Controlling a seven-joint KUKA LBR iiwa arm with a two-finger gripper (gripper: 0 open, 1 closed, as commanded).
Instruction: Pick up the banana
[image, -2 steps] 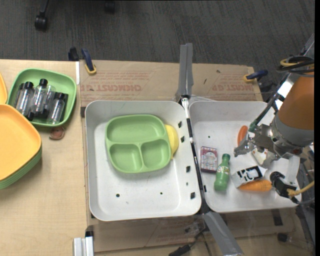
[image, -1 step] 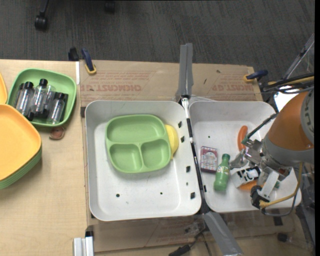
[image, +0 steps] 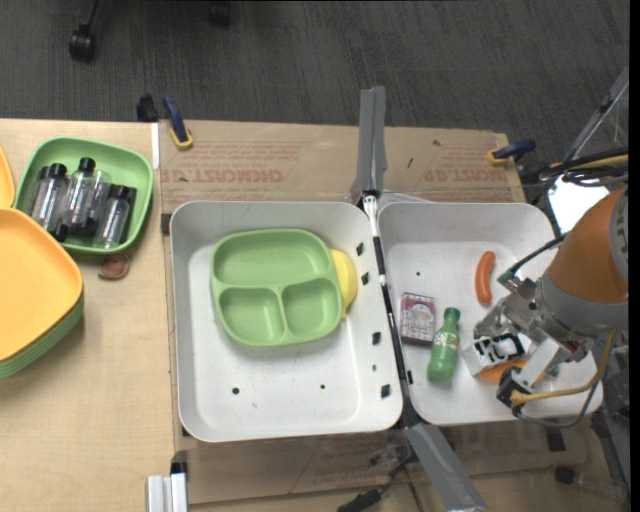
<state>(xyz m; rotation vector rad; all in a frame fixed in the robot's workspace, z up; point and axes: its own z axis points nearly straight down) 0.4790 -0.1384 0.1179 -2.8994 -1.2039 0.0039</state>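
The banana (image: 344, 278) is a yellow shape in the left bin (image: 280, 400), mostly hidden behind the right rim of a green divided plate (image: 275, 287). My gripper (image: 498, 352) hangs low over the right bin (image: 455, 235) near its front right corner, far to the right of the banana. It sits over a small orange object (image: 487, 371). I see nothing of the banana near it.
The right bin also holds a green bottle (image: 444, 345), a pink box (image: 417, 318) and an orange sausage-shaped item (image: 485, 275). Left of the bins stand a green tray of dark bottles (image: 85, 195) and a stack of orange plates (image: 30, 300).
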